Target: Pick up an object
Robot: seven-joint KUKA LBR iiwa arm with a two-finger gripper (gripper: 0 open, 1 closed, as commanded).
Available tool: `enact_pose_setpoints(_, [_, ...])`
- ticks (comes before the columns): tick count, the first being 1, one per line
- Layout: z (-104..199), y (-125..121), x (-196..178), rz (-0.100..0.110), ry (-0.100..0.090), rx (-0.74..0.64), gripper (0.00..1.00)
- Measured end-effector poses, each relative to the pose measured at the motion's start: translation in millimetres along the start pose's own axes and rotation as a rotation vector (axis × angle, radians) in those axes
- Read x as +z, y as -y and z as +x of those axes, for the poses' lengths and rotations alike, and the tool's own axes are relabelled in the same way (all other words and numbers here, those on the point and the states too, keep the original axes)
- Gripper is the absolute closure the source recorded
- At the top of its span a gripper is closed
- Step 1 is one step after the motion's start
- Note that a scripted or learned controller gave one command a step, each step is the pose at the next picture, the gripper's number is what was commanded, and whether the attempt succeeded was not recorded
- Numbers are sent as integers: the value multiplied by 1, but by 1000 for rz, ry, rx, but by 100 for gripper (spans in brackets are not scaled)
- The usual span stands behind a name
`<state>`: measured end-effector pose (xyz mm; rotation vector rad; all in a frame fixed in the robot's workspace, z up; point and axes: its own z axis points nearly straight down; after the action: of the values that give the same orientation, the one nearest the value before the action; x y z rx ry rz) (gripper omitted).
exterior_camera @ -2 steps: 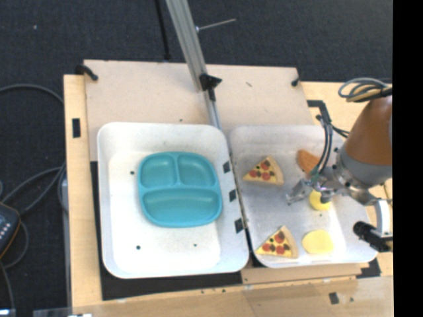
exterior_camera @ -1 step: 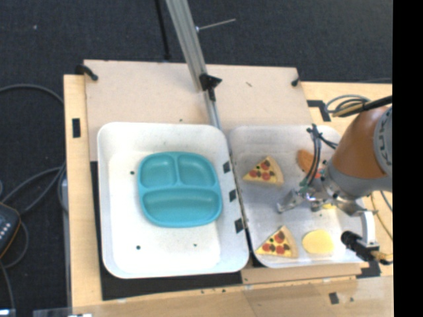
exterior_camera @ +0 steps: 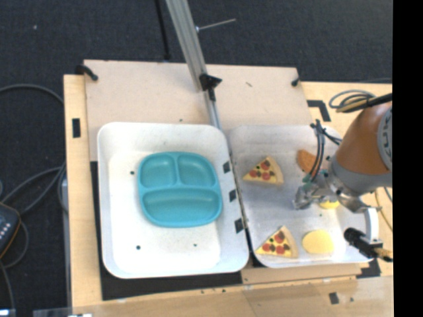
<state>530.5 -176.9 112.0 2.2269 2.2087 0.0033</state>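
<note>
Gripper (exterior_camera: pixel 305 198) low over right bin (exterior_camera: pixel 264 207), near its right side; cannot tell how it is set, nor whether it touches anything; small yellow piece (exterior_camera: pixel 328 204) just beside it. Orange piece (exterior_camera: pixel 305 159) near the top right edge; upper pizza slice (exterior_camera: pixel 264 171) left of that; lower pizza slice (exterior_camera: pixel 279 242) and yellow disc (exterior_camera: pixel 318 242) along the front edge; bare floor mid-bin. Teal divided plate (exterior_camera: pixel 179 189) centred in left bin (exterior_camera: pixel 119 243), open margin all round.
</note>
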Motion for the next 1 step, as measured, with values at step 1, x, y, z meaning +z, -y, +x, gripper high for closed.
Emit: enact_pose_setpoints(1, [2,-2,-44,-1,0,-11,100])
